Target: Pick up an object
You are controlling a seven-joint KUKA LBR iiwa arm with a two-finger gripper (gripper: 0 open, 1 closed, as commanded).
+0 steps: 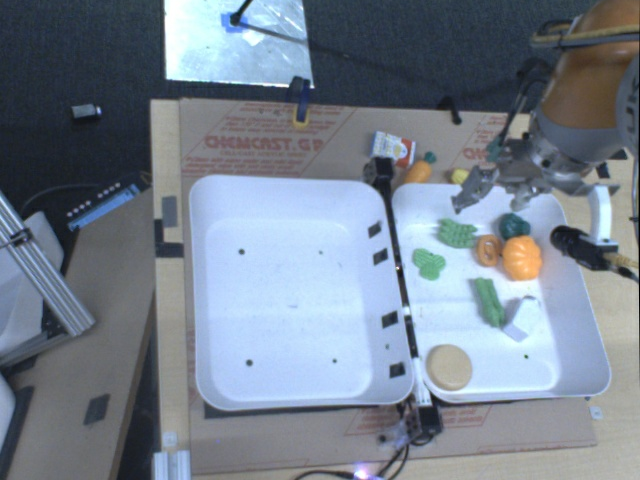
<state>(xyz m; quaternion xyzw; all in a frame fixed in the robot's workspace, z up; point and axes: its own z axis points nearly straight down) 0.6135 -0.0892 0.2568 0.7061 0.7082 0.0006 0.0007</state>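
Note:
The right bin (570,353) holds several toy foods. These include a green leafy piece (457,233), a small green piece (429,264), an orange slice (488,251), an orange pumpkin (521,257) and a dark teal lump (515,225). A green cucumber (489,301), a pale grey scrap (517,324) and a tan round bun (449,366) lie nearer the front. My gripper (490,202) hangs over the bin's back edge, above the leafy piece and the teal lump. It is open with nothing between its fingers.
The left bin (290,288) sits beside the right one, with black clips along the shared divider (396,288). Behind the bins on the cardboard lie a carrot (418,172), a yellow bit (459,176) and a white-and-red packet (392,148). A black cable end (575,243) juts in from the right.

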